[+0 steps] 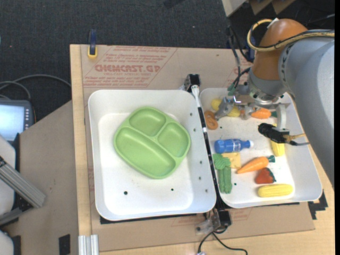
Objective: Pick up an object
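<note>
Two shallow white bins lie side by side on the bench. The left bin [101, 142], well to the left of the gripper [236, 109], bears a light green plastic plate [152, 141] with three compartments, lying flat and nearer the camera than the gripper.

The gripper hangs low over the far end of the right bin [311, 179]. Whether it is wide, narrow or clamped on anything cannot be told, since its tip is lost among the clutter there. Just to its left lie a small yellow piece [214, 104] and a small orange rounded piece [212, 122], hard against the bin's left wall.

Nearer the camera than the gripper, and apart from it, a blue plastic bottle [231, 145] lies on its side. Beyond the bottle, further from the gripper, rests a long green bumpy toy vegetable [225, 174]. To the right of that lie an orange toy carrot [253, 164], a red toy piece [264, 176] and, furthest from the gripper, a yellow toy corn cob [275, 190].

The grey arm [311, 62] rises to the gripper's right.
</note>
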Robot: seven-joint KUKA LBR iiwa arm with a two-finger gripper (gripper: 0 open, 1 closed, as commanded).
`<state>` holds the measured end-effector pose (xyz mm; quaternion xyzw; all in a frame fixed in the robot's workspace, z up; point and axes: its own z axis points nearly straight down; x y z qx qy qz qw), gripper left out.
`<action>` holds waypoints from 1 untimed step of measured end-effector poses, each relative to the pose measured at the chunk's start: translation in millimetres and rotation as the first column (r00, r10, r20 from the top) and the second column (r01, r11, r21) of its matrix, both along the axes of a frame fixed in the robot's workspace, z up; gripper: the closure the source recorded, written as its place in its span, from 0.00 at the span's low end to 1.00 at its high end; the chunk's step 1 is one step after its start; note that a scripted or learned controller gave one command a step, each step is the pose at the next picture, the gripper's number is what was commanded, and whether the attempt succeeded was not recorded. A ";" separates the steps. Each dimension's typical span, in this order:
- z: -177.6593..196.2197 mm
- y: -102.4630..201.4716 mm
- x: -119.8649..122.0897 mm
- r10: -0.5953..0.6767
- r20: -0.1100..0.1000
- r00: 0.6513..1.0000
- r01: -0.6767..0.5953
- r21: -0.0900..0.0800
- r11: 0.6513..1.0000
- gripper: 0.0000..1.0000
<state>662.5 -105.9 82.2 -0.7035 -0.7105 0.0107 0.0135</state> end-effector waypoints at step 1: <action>130.3 105.9 -74.8 0.001 0.043 0.999 -0.001 0.003 1.000 0.00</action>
